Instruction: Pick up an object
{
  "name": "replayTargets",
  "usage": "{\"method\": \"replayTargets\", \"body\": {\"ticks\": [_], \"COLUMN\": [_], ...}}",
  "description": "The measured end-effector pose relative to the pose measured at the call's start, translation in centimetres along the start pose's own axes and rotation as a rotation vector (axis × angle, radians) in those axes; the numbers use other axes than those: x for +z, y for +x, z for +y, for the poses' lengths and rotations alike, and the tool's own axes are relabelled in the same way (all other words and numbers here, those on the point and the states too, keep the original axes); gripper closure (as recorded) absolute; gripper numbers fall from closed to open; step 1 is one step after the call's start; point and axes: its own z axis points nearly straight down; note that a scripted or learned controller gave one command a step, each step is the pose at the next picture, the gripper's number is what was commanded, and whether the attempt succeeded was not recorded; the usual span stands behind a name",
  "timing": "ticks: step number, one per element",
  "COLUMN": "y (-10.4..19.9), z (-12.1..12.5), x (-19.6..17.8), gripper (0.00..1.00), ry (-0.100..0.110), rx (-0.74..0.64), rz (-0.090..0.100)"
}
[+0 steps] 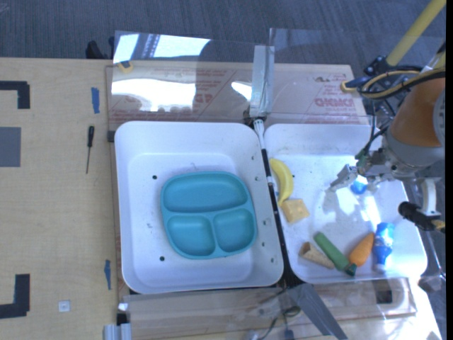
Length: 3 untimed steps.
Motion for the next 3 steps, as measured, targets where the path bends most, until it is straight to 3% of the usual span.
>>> {"method": "replayTargets", "body": {"ticks": [1, 2, 3], "y": [4.7, 1.1, -1.1], "z": [-11.2, -11.1, -4.6], "x": [-0.1, -0.1, -0.1], "gripper": [0.0, 0.0, 0.0], "ry": [-0.001, -0.008, -0.002], "rx": [-0.164, -0.358, -0.494], "rz": [0.0, -0.004, -0.002]}}
